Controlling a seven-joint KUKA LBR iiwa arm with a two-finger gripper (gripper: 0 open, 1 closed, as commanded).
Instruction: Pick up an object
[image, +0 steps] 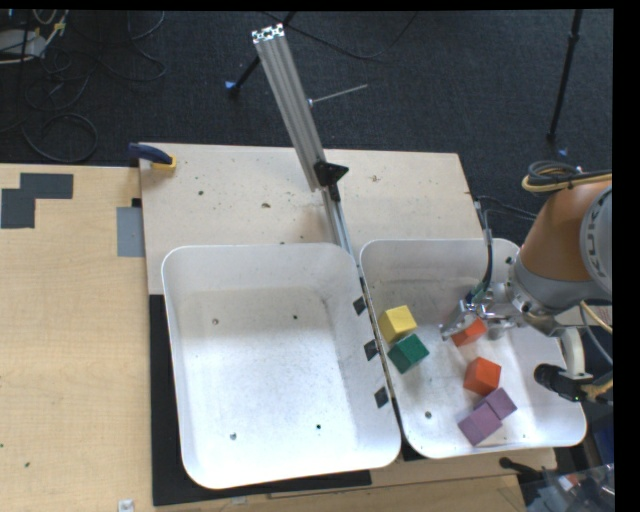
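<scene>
- The gripper (470, 322) is low in the right bin (430, 262), fingers closed around a small orange-red block (468, 334).
- Just left sit a yellow cube (397, 321) and green cube (408, 352).
- Nearer lie an orange cube (482, 375) and purple block (487, 415).

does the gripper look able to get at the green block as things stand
Probably yes. The green block lies uncovered in the right bin, with the gripper just beside it; only the yellow block and the bin wall crowd its far side.

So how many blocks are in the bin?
5, all in the right bin: yellow, green, orange, purple, and a red one at the gripper. The arm may hide more.
</scene>
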